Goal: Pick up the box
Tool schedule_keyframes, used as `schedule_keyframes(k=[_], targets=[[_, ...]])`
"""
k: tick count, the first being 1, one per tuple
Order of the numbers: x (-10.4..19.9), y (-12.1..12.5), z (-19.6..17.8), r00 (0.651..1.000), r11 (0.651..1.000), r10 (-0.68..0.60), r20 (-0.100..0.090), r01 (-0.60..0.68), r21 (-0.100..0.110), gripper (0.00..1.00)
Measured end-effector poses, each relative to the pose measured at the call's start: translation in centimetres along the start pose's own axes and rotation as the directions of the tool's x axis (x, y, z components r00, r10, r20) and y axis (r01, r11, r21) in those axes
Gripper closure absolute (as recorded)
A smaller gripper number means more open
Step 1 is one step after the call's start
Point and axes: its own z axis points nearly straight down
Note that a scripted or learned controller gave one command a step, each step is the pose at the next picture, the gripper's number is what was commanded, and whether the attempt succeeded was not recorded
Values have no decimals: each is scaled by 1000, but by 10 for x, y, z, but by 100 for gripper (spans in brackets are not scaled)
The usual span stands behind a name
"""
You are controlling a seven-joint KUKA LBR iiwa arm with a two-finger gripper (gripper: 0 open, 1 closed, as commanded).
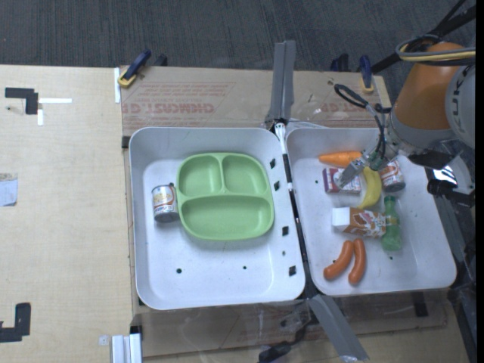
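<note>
The box (363, 220) lies on its side in the right bin (423, 274). It is a small carton with a white end on the left and an orange-brown printed face. My gripper (354, 172) hangs low over the upper part of that bin, above and slightly left of the box and apart from it. It sits over a red and white packet (335, 180) and next to a yellow banana (370, 188). The grey arm with its orange band (427, 89) comes in from the upper right.
The right bin also holds a carrot (340, 158), a small can (391, 175), a green item (392, 229) and two sausages (348, 259). In the left bin (151, 278) are a green divided plate (224, 196) and a can (163, 203).
</note>
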Motion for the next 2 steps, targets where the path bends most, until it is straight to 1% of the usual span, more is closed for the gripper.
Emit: schedule_keyframes(k=[1, 2], targets=[[58, -13, 14, 991, 991, 136, -12, -136, 14, 0], [55, -13, 5, 990, 990, 140, -6, -139, 10, 100]])
